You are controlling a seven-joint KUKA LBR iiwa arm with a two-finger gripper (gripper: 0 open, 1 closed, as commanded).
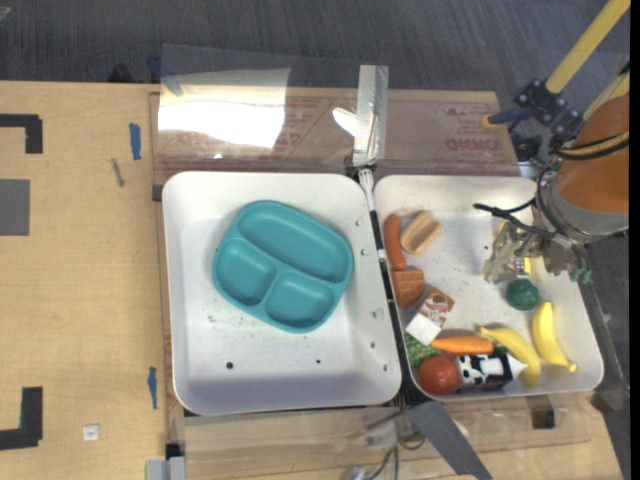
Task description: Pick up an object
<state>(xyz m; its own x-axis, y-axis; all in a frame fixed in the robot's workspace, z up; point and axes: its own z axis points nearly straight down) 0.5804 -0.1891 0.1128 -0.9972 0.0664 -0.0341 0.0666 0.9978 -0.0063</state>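
On the wooden bench (70, 298), two white bins (190, 368) sit side by side.

Bright, glare on rear panel (225, 118)

We see two bins side by side on the bench (70, 298), divided plate (284, 265) in the left bin (190, 368), hot dog (421, 232), carrot (463, 345), tomato (438, 373), bananas (548, 338) in the right bin (460, 193), tool (515, 258) above its right side.

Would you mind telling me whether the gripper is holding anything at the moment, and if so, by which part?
It cannot be told: the gripper hangs just above a green round object in the right bin.
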